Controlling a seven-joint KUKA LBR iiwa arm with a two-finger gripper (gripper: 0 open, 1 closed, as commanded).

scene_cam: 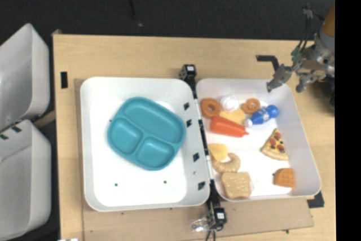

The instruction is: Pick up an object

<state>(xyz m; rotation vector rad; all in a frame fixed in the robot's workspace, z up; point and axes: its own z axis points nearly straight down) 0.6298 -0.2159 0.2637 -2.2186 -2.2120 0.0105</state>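
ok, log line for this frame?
claw: above right bin far corner, holding nothing | toy food: in right bin | blue tray: left bin

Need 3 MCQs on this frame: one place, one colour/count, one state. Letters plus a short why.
1. Where does the divided plate lie?
A. left bin
B. right bin
C. on the bench outside the bins

2. What colour is the plate?
A. red
B. teal
C. yellow

3. How does the gripper stand to the toys?
A. clamped on the pizza slice
B. lifting the bread slice
C. above the right bin's far right corner, touching no toy

Key:
1 A: the plate rests on the left bin floor.
2 B: its surface is teal-blue.
3 C: the pizza slice and bread slice lie on the right bin floor.
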